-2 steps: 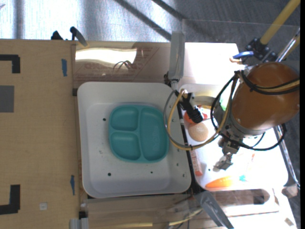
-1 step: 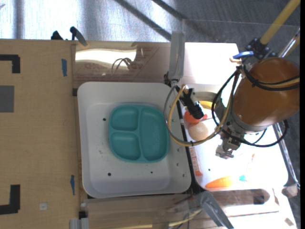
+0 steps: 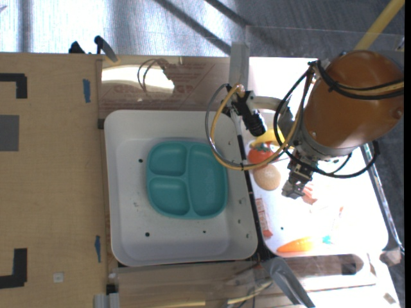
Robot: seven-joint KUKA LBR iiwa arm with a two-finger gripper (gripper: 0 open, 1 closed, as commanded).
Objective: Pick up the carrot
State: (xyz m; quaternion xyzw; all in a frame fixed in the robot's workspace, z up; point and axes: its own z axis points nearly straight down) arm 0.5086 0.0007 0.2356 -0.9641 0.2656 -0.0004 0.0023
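Observation:
The carrot (image 3: 295, 244), orange and lying flat, rests near the front edge of the right bin (image 3: 359, 236). My gripper (image 3: 296, 186) hangs over the middle of that bin, below the orange wrist band (image 3: 356, 101). It is above and behind the carrot, well apart from it, with nothing seen held in it.
A red tomato-like item (image 3: 260, 154) and a beige egg-shaped item (image 3: 268, 177) lie just left of the gripper. A small red piece (image 3: 309, 198) and a teal bit (image 3: 327, 239) lie nearby. The left bin (image 3: 122, 172) holds a teal divided plate (image 3: 187, 179). Cables (image 3: 221, 133) loop over the divider.

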